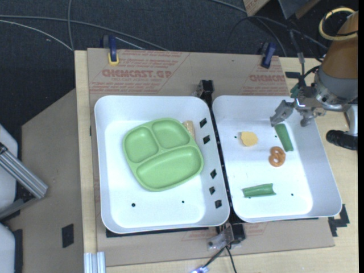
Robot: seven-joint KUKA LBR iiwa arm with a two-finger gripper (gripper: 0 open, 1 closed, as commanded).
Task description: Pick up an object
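Camera view, bench: two white bins side by side, the left bin (114,209) and the right bin (318,201).
Left bin: holds a green divided plate (163,153), with a small tan piece (189,128) just beside the plate's upper right edge.
Right bin: four loose items. A yellow chunk (248,139) sits near the middle, a brown pretzel-like ring (277,156) lies right of it, a green stick (284,137) lies tilted above the ring, and a second green piece (259,190) lies flat nearer the front.
Arm: grey with an orange band, entering at the upper right corner of the right bin.
Gripper (296,111): fingers look spread apart with nothing between them. It hovers over the bin's far right part, just above the upper end of the green stick.
Likely target: the green stick, judging by nearness.
Risk: the stick lies at a slant, so fingers not turned to match could push it aside or pinch one end.
Risk: the ring sits close to the stick's lower end and could get knocked.
Risk: the bin's back wall is near and could foul a finger on descent.
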